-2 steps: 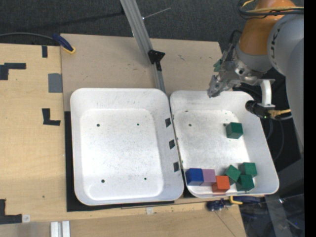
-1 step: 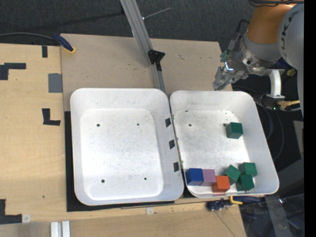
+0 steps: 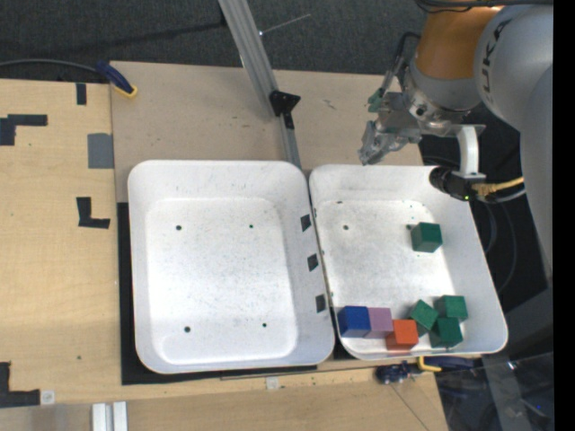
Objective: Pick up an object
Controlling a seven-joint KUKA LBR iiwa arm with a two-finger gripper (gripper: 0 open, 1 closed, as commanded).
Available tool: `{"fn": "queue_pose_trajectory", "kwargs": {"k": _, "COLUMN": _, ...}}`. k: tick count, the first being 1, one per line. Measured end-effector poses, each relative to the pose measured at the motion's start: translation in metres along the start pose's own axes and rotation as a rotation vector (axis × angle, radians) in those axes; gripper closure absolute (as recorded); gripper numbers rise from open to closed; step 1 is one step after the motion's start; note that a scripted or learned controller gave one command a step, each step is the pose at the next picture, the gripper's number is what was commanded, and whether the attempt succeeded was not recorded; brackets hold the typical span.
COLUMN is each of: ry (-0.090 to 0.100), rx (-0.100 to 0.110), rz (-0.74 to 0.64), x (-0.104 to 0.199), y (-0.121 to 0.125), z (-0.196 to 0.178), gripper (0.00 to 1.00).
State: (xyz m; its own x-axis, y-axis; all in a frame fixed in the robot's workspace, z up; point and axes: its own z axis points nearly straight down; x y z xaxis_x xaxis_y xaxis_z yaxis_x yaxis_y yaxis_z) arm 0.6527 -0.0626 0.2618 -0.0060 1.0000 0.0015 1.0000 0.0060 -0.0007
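Right bin: lone green block near far right side; along near edge a blue block, purple block, orange block, three more green blocks. Left bin beside it. Gripper above right bin's far rim, nothing seen in it.

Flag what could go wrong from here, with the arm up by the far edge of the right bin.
1. The blue cube, purple cube, orange cube and three green cubes sit packed along the right bin's near wall; a grasp there may hit a neighbour or the wall.
2. The lone green cube sits apart, an easier target, but a slightly off descent could nudge it away.
3. The gripper hangs over the bin's far rim; a straight descent could strike it.
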Motion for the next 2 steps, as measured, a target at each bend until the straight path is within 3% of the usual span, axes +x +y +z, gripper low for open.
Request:
{"fn": "queue_pose_trajectory", "kwargs": {"k": 1, "ry": 0.0, "rx": 0.002, "rz": 0.0, "x": 0.053, "y": -0.018, "z": 0.014, "gripper": 1.0}}
{"fn": "queue_pose_trajectory", "kwargs": {"k": 2, "ry": 0.0, "rx": 0.002, "rz": -0.002, "x": 0.113, "y": -0.018, "z": 0.022, "gripper": 1.0}}
